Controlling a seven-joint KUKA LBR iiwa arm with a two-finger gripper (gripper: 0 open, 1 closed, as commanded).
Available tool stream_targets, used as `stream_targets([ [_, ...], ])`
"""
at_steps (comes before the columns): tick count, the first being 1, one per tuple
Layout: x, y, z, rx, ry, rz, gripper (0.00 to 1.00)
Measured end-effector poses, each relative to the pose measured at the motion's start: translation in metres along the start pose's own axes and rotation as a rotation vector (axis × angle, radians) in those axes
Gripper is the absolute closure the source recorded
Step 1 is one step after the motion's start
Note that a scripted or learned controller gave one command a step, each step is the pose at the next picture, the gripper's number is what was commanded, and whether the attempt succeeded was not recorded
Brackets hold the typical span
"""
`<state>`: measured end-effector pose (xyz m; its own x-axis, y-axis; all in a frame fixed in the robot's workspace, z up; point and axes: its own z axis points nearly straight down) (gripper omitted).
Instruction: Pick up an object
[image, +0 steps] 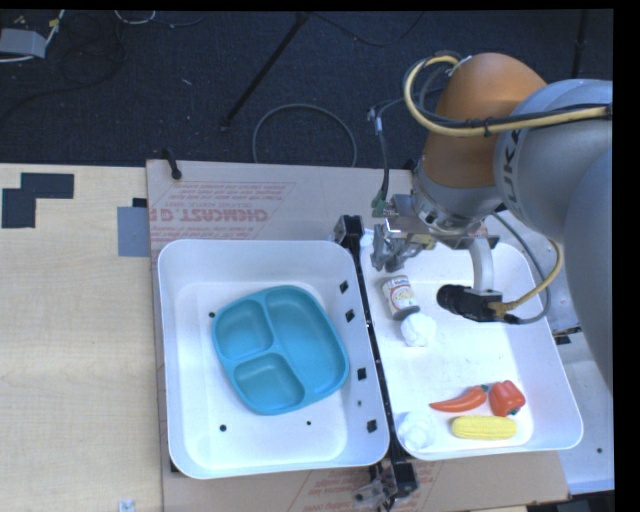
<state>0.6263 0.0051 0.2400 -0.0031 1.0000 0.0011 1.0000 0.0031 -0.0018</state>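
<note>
**A:** Entry, largest first. What do we log for the bench (70, 350)?

**B:** Pale wood. A brown cardboard sheet (220, 205) lies on it, and the two white bins sit on that sheet side by side, meeting along their inner edges.

**A:** The arm (560, 150)?

**B:** We see it reach in from the right, grey with an orange section, and it hangs over the far end of the right bin (470, 360).

**A:** The left bin (190, 275)?

**B:** We note one item: a blue divided plate (280, 348) with three compartments. It lies flat near the middle, turned at an angle.

**A:** The hand (392, 250)?

**B:** It hovers at the far left corner of the right bin, close to the divide. We cannot tell how far open it is, nor whether it has hold of anything.

**A:** Things to pick, all in the right bin?

**B:** By the near edge we log a yellow corn cob (483, 428). Just behind it are an orange chili (458, 402) and a red pepper (507, 397), side by side. A small labelled bottle (400, 295) sits just on the near side of the hand, well apart from those three. A crumpled white lump (418, 328) lies just beside the bottle. A second white lump (415, 432) sits in the near left corner, near the chili.
</note>
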Motion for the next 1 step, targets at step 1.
stream_targets([
  [1, 0.0438, 0.0045, -0.0015, 0.0, 0.0, 0.0, 1.0],
])
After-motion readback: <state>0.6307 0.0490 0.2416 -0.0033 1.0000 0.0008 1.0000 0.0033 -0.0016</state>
